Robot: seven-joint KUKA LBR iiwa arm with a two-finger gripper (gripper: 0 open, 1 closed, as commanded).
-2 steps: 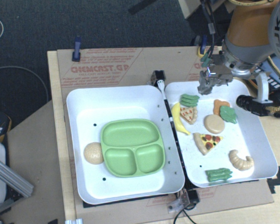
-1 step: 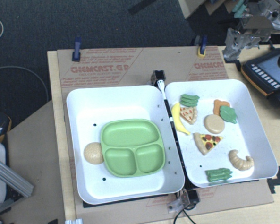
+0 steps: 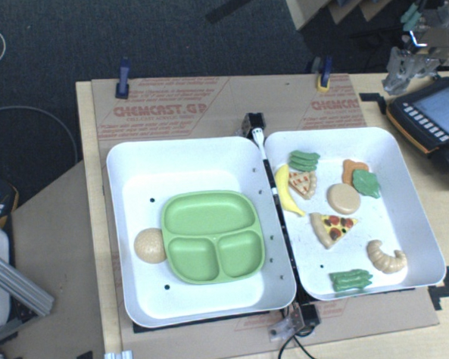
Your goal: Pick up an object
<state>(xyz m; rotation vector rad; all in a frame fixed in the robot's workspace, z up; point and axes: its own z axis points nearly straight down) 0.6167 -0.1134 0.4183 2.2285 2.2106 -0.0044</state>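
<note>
The right bin [image 3: 408, 202] holds several toy foods: a yellow banana [image 3: 286, 192], two pizza slices [image 3: 303, 184] [image 3: 332, 228], a round beige biscuit [image 3: 344, 199], a croissant [image 3: 386, 257], a green bean pod [image 3: 350, 279], a green vegetable [image 3: 304, 160] and an orange and green piece [image 3: 361, 176]. In the left bin [image 3: 127, 196] lie a green divided plate [image 3: 213, 236] and a beige bun [image 3: 149, 245] touching its left edge. My gripper [image 3: 412, 63] hangs at the far right corner, beyond the right bin and well away from every object.
A black divider rail [image 3: 270, 187] runs between the two bins. A yellow-edged pendant [image 3: 429, 121] lies just right of the right bin's far corner. Blue [image 3: 123, 80] and yellow [image 3: 324, 75] clamps hold the board's far edge.
</note>
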